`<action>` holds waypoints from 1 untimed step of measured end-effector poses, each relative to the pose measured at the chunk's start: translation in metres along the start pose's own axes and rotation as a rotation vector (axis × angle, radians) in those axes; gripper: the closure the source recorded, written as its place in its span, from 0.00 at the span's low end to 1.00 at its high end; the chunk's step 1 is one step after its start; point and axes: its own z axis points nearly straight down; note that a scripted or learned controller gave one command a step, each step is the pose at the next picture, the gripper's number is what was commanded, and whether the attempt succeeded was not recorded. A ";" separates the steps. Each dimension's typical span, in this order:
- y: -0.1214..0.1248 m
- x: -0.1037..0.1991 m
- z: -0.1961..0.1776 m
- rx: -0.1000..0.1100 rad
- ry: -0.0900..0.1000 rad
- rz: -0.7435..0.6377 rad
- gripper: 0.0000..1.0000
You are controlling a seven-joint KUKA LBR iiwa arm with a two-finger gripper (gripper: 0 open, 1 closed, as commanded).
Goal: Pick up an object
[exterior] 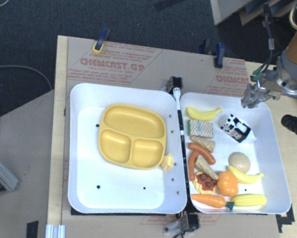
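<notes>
Your pincer (pixel 252 96) hovers over the far edge of the right bin (pixel 280 156); cannot tell whether spread or pressed together. Nearest target: black-and-white toy (pixel 235 128), just nearer and left of it, long axis running diagonally.

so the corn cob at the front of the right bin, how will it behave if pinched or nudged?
The corn cob looks cylindrical, so it may roll if nudged. Its glossy surface suggests hard plastic, probably stiff and light. It lies against the carrot and the bin wall, which could crowd a pinch.
</notes>
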 end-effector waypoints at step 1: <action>-0.029 0.031 -0.001 0.011 0.003 -0.001 1.00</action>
